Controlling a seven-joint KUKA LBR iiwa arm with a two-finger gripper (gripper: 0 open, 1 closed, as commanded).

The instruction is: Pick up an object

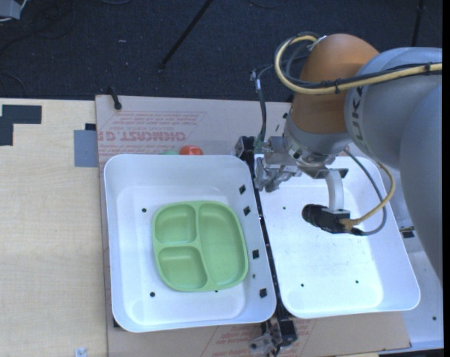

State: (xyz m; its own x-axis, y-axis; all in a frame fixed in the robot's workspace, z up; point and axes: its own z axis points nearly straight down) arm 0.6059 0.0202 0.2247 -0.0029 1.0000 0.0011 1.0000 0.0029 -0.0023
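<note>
A light green divided plate [200, 245] with three compartments lies flat in the left white bin [128, 192]. My gripper [274, 172] hangs over the far left corner of the right white bin [388, 288], close to the wall between the two bins. The orange band and grey wrist cover it from above. I see nothing held by it. The plate lies to the left of the gripper and nearer the camera, apart from it.
A small red object [191, 151] and a bit of green [169, 152] lie on the cardboard just behind the left bin. A black cable plug [325, 219] of the arm hangs over the right bin. The grey arm covers the right side.
</note>
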